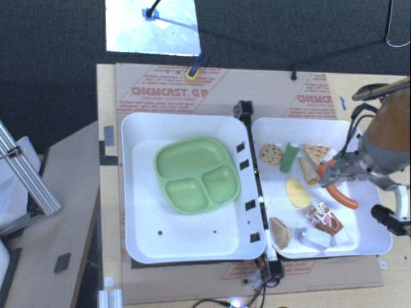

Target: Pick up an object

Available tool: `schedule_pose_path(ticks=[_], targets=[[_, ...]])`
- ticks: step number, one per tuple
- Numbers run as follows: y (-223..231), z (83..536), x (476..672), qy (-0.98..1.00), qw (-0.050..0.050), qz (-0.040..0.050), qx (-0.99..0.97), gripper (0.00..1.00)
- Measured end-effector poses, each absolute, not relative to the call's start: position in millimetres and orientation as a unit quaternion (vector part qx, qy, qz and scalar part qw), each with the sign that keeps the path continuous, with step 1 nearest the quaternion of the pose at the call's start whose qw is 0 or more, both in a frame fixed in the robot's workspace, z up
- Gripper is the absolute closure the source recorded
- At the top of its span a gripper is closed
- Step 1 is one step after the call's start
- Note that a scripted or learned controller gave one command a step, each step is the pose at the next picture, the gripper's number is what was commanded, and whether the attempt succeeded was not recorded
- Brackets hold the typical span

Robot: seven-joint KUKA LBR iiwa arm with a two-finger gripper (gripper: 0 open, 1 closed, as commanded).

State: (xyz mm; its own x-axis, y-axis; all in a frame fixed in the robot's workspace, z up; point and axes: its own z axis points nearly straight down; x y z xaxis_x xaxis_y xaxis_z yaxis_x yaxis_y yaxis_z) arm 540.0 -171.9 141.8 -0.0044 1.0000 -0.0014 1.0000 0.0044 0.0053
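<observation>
The right bin (pixel 371 235) holds several toy foods: a round cookie (pixel 271 153), a green cylinder (pixel 289 157), a toast-coloured triangle (pixel 316 152), a tan cone (pixel 307 171), a yellow oval (pixel 297 192), an orange-red sausage (pixel 345 198), a printed snack packet (pixel 324 218), a brown wedge (pixel 280 231) and a clear piece (pixel 313 239). My gripper (pixel 332 170) is low in this bin, reaching in from the right. It sits right at the sausage's upper-left end, beside the cone and below the triangle. Whether it grips anything is hidden.
In the left bin (pixel 138 191) lies a green divided plate (pixel 196 175). The two bins meet at a ridge with black clips (pixel 255 191). Cardboard (pixel 173 88) lies under the bins. A shiny square plate (pixel 153 18) sits behind the bench.
</observation>
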Motion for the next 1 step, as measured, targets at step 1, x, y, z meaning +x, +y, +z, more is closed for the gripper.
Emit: schedule_pose_path(ticks=[1], targets=[[-165.7, 189.6, 536.0, 0.709, 0.003, 0.0016, 0.705, 1.00]])
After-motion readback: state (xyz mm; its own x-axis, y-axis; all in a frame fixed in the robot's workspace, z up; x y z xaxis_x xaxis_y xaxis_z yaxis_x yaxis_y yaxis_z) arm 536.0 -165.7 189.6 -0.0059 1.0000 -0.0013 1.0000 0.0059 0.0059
